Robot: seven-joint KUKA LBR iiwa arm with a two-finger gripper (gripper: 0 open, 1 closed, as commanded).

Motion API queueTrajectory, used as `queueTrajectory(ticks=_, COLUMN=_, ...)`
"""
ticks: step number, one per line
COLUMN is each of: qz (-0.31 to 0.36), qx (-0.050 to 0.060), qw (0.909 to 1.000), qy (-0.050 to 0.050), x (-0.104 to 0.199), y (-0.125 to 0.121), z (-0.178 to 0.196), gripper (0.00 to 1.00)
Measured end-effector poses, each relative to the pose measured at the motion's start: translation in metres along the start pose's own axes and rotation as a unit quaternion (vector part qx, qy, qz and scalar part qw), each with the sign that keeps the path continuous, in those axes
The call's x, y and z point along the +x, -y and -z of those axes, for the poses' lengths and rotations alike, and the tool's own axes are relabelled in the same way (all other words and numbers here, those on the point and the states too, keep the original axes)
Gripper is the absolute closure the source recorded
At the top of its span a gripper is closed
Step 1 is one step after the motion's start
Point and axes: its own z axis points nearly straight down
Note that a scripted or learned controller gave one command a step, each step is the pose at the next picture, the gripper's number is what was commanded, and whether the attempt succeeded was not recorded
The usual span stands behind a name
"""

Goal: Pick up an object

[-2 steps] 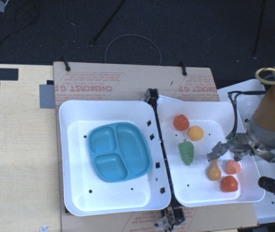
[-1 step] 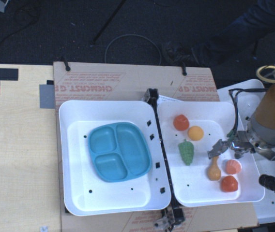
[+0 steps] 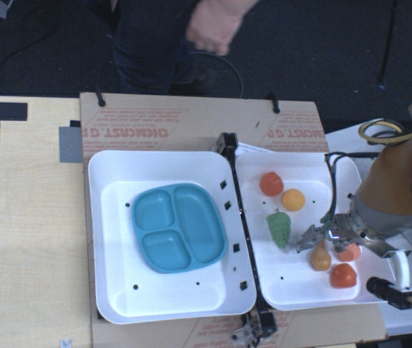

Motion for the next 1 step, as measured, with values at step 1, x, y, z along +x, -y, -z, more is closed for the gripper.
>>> queueTrajectory(ticks=1, qz=-0.001, qx=-0.004, qw=1.0, qy=0.002, x=0.0005, y=-0.0005, z=-0.0429, gripper=0.0)
